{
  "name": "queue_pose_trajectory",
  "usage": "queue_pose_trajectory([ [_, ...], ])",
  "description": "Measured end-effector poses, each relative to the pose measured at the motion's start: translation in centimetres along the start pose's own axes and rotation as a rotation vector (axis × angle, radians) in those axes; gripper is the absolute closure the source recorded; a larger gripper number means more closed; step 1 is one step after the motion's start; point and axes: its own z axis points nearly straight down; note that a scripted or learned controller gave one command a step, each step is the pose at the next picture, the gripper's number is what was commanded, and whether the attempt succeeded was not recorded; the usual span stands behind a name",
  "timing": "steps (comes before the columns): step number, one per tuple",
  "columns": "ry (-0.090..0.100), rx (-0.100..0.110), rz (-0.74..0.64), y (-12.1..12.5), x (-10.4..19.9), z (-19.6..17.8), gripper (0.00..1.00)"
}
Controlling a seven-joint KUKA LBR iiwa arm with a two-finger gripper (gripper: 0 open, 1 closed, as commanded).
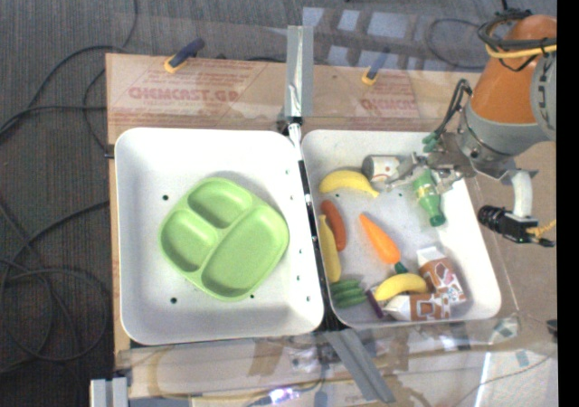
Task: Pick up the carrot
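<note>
The right bin (479,242) holds the carrot (380,239) mid-floor; the gripper (391,167), near its far edge, grasps nothing, jaw state unclear.

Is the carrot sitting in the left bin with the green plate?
No, the carrot lies in the right bin, while the green plate sits in the left bin.
</note>
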Motion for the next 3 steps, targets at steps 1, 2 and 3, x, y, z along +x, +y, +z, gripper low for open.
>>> queue_pose_trajectory([
  [1,-0.003,-0.008,-0.315,-4.6,5.4,11.0,0.00],
  [2,-0.002,-0.010,-0.314,-4.5,5.4,10.1,1.00],
  [3,0.000,0.001,-0.337,-7.4,11.5,1.8,1.00],
])
